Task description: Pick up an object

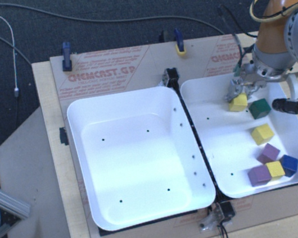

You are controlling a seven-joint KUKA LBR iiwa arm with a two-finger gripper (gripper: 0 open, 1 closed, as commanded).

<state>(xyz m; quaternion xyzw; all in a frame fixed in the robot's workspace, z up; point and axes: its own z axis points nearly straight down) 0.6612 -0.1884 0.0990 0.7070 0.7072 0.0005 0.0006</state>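
In the right bin (222, 148), the gripper (238, 96) sits at the far end with a yellow block (238, 103) between its fingers.
A green block (259, 108) lies just beside it. Nearer the front lie another yellow one (262, 134), two purple blocks (268, 152), a small yellow cube (275, 169) and a blue cube (289, 164), bunched close together. The left bin (138, 157) is beside it.

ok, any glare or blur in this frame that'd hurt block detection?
Camera view: the left bin floor is blown out near white, little shading; the right bin is bright too, yet its blocks keep clear colour. The pincer over the yellow block looks soft, edges smeared. Dark carpet beyond the bench shows little detail.
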